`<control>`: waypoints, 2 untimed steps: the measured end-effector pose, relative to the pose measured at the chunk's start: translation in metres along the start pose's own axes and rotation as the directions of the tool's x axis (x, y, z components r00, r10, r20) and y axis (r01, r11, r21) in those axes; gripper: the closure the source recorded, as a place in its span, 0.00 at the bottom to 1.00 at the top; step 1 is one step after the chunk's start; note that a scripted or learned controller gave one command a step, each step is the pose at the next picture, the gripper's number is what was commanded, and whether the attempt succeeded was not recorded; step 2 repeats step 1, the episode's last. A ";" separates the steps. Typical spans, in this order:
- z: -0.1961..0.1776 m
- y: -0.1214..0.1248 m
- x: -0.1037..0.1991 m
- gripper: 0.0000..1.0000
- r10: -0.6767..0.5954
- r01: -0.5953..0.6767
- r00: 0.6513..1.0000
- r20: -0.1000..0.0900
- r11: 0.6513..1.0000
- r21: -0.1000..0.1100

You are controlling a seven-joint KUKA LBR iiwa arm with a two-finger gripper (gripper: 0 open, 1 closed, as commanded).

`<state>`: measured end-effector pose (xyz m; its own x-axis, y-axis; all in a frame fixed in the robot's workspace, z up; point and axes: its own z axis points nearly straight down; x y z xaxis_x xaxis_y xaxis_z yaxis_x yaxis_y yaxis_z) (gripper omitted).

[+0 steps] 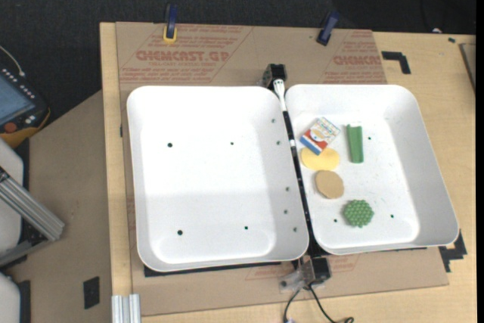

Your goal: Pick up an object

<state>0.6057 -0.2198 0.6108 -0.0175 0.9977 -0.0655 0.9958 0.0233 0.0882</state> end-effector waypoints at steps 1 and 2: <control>-0.011 0.002 0.000 1.00 -0.001 0.001 1.000 0.004 1.000 -0.006; -0.011 0.002 0.000 1.00 -0.001 0.001 1.000 0.004 1.000 -0.006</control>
